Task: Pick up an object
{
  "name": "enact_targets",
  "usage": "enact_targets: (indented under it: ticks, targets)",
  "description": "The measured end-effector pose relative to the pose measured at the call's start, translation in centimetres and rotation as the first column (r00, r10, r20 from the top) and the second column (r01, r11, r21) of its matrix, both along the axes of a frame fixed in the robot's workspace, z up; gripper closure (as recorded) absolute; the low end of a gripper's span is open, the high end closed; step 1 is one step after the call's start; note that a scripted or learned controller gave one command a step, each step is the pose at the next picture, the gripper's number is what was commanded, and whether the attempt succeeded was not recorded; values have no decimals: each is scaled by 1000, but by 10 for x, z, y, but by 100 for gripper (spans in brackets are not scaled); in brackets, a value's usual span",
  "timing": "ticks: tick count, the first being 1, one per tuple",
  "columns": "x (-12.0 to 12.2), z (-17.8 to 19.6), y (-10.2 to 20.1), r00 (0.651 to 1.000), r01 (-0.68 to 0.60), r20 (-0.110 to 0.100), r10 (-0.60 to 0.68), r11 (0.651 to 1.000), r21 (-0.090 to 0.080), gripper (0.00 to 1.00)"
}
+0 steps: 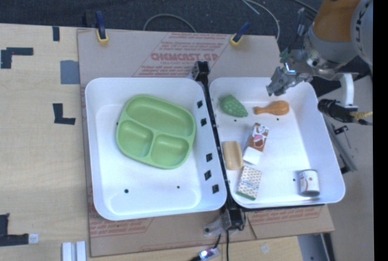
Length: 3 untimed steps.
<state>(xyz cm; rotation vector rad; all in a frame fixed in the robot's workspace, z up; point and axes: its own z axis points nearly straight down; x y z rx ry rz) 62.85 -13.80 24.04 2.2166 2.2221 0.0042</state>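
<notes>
Two white bins are sitting on the counter; my gripper (280, 85) is hovering over the right bin's (321, 151) far edge, its state unclear, above the toy drumstick (273, 109).

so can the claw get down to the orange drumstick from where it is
Probably yes. The claw hangs at the right bin's far edge, just above the drumstick, which lies apart from the green piece with nothing on top of it.

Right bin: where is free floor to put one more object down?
Right bin: bare floor lies between the orange drumstick and the can, along the right wall. The strip by the divider is crowded: green toy, tan block, carton, patterned box. Gripper hovers at the far edge.
</notes>
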Motion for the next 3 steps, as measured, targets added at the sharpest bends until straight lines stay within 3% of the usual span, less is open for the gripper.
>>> enact_targets:
  ticks: [2, 3]
  targets:
    - [-6, 7, 103, 1000, -3, -6, 3, 1000, 1, 100]
    - [-25, -1, 160, 1000, -4, -8, 4, 1000, 1, 100]
